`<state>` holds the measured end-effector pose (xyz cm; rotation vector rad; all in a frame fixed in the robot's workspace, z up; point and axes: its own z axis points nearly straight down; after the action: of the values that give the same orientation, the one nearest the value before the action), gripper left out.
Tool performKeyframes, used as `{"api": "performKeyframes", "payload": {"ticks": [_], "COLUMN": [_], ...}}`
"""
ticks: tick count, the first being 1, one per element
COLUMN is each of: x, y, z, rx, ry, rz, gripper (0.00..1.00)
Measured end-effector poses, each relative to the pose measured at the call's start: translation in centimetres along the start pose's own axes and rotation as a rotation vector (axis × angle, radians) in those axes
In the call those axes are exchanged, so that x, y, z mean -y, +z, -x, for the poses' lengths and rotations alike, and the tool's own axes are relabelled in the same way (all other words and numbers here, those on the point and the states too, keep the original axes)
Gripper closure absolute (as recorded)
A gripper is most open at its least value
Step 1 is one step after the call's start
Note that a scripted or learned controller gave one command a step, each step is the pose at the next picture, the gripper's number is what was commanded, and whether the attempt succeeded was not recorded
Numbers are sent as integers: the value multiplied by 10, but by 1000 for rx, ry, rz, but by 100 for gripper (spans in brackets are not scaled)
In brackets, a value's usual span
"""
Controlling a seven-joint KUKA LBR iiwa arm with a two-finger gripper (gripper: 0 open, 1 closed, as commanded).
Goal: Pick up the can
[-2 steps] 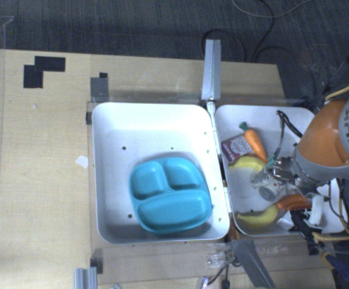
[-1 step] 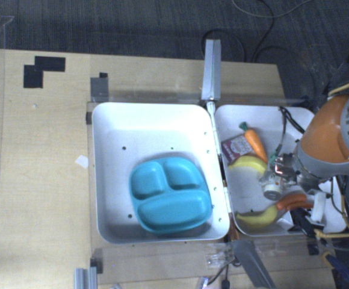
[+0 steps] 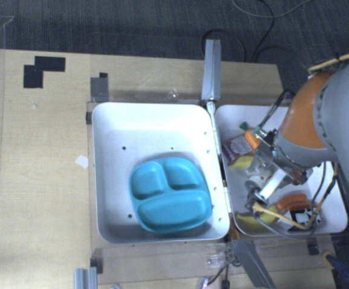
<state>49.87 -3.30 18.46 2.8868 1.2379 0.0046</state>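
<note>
My gripper [image 3: 260, 182] reaches down into the right bin [image 3: 341, 221], low over its middle, with the grey arm and its orange band covering much of the bin. A small brownish, can-like object [image 3: 239, 144] lies on its side in the bin's upper left part, just up and left of the gripper and partly hidden by it. Nothing is visibly held.
A blue divided plate [image 3: 169, 192] lies in the left bin [image 3: 111, 125]. The right bin also holds a yellow item [image 3: 242, 161], an orange item [image 3: 293, 200], a yellow-green piece [image 3: 251, 222] at the front and a green bit [image 3: 244, 126] at the back.
</note>
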Motion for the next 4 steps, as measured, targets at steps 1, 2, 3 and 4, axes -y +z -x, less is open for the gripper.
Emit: {"api": "performKeyframes", "payload": {"ticks": [1, 2, 3, 4], "x": [-73, -7, 25, 25], "y": [-89, -55, -68, -78], "z": [33, 25, -11, -12], "rx": [1, 3, 1, 1], "ry": [22, 117, 203, 194], "rz": [2, -2, 0, 2], "gripper": [100, 100, 100, 100]}}
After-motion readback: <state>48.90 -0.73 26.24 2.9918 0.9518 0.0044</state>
